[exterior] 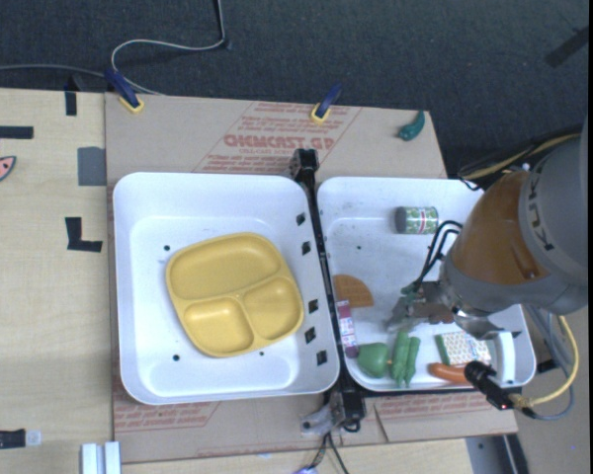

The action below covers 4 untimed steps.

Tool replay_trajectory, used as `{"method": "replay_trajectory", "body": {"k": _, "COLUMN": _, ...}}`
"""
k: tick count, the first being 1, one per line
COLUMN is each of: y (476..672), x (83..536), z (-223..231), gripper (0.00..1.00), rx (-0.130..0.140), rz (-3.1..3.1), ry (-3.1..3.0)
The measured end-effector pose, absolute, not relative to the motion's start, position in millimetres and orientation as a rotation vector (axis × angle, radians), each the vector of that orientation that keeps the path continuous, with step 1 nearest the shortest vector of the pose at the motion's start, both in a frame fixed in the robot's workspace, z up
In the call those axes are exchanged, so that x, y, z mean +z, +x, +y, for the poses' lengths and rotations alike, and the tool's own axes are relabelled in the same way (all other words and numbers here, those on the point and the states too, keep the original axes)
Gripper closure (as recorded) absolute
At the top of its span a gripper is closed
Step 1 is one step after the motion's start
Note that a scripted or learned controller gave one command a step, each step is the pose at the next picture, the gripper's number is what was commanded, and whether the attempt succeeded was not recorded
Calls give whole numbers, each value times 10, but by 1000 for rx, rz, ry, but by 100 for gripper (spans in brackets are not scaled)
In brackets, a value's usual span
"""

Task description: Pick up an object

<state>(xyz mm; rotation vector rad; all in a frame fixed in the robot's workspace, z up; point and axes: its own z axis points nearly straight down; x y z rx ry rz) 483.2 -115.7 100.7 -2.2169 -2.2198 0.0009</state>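
Nothing lifted: pincer [407,314] low in right bin [376,197], over the green toy vegetables [393,356]; grip state impossible to tell.
Done: reach into the bin.
Left: grasp and lift, likely.
Candidates: small can [415,219], orange slice [353,289], carrot [447,371], all in right bin.
Left bin [138,265]: yellow divided plate [235,292].
Surface: cardboard-topped desk [178,136], clamps at edge.
Room: dark carpet [376,38], trailing cable [178,42].

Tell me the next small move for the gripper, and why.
Probably a short descent straight down. The gripper hangs in the right bin just above the green toy vegetables, with nothing visibly held. The small can and the orange piece lie farther off.
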Motion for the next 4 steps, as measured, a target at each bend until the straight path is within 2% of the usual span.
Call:
{"method": "replay_trajectory", "body": {"k": 1, "y": 4831, "x": 1006, "z": -1157, "gripper": 0, "rx": 1, "rz": -2219, "ry": -2216}}
{"method": "replay_trajectory", "body": {"k": 2, "y": 4833, "x": 857, "z": -1046, "gripper": 0, "rx": 3, "rz": -2221, "ry": -2226}}
{"method": "replay_trajectory", "body": {"k": 3, "y": 4846, "x": 958, "z": -1044, "gripper": 100, "rx": 0, "rz": -2222, "ry": -2226}}
{"method": "replay_trajectory", "body": {"k": 4, "y": 5248, "x": 1842, "z": -137, "gripper": 100, "rx": -1, "rz": -2224, "ry": -2218}}
